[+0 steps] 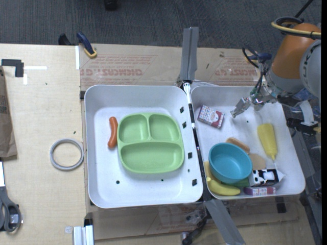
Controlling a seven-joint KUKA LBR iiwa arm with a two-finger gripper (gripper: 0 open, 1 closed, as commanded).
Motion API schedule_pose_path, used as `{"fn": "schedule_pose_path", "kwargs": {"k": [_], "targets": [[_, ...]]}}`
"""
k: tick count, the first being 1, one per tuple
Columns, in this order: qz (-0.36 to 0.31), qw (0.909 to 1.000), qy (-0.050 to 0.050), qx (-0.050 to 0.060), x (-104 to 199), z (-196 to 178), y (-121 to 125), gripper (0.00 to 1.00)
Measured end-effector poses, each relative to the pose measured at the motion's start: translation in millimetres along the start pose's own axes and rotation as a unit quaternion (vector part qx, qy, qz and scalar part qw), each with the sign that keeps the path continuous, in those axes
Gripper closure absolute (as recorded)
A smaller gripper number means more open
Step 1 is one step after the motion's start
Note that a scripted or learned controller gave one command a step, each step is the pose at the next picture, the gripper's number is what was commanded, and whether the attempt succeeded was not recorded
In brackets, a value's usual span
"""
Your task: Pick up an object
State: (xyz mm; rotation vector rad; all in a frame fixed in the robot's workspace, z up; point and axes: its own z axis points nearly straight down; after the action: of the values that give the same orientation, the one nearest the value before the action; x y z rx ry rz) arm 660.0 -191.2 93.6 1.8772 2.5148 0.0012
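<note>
Two white bins: left bin (92, 152) holds green divided tray (150, 142) and orange sausage (112, 132); right bin (288, 131) holds blue bowl (230, 162), banana (223, 188), red box (210, 116); end effector (244, 106) open, empty.

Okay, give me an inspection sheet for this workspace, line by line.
Surface: wooden bench, two white bins, left bin, right bin.
Job's things: green tray and sausage in left bin; blue bowl, banana, yellow bottle, red packet in right bin.
Clutter: tape ring, scissors on bench.
Gripper: gripper over right bin, holding nothing.
Cables: black cable by the wrist.
Surroundings: grey carpet.
</note>
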Motion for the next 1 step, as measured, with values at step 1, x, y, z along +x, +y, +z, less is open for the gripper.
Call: {"fn": "schedule_pose_path", "kwargs": {"k": [1], "targets": [[-0.033,0.9995,0.001,0.001,19.7,1.1,-39.0,0.00]]}}
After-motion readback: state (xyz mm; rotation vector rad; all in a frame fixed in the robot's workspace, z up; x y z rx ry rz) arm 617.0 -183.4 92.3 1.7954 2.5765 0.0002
